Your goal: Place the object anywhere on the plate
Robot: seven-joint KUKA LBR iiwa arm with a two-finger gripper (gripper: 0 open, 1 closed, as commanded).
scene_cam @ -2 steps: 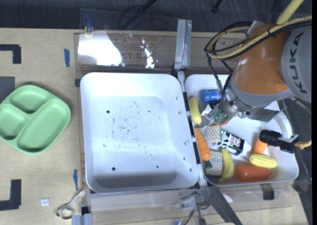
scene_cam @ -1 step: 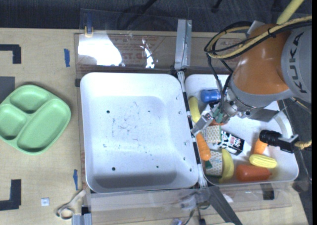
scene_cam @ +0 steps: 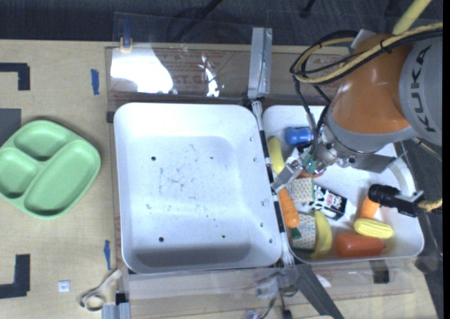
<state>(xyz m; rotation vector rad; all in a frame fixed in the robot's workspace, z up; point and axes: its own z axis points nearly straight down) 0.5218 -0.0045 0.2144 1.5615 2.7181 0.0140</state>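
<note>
- Grey metal, my pincer (scene_cam: 308,164) hangs low in the right bin (scene_cam: 415,240), close to its left wall. From this slant I cannot tell whether it is released or clenched.
- Just to its left a banana (scene_cam: 276,156) lies along that wall.
- Just beyond it, toward the far wall, sits a blue can (scene_cam: 299,135).
- On the near side of my pincer lies a patterned box (scene_cam: 302,191). A carrot (scene_cam: 288,209) lies against its left edge, along the wall.
- A black-and-white card (scene_cam: 329,202) lies just right of the box.
- Further toward the near wall are a yellow-green fruit (scene_cam: 322,233) and a red piece (scene_cam: 358,244). A yellow piece (scene_cam: 373,228) touches the top of the red one, and an orange cup (scene_cam: 369,207) stands just behind it.
- Which of these I am to move I cannot tell. All of them lie in the right bin.
- My arm (scene_cam: 369,100), with its orange band, comes in over the bin's far right part.
- Next to it is the left bin (scene_cam: 190,170), wall to wall with the right one.
- Farthest out, the green plate (scene_cam: 46,166), with its three wells, lies on the table (scene_cam: 56,254) left of the left bin, well apart from my pincer.
</note>
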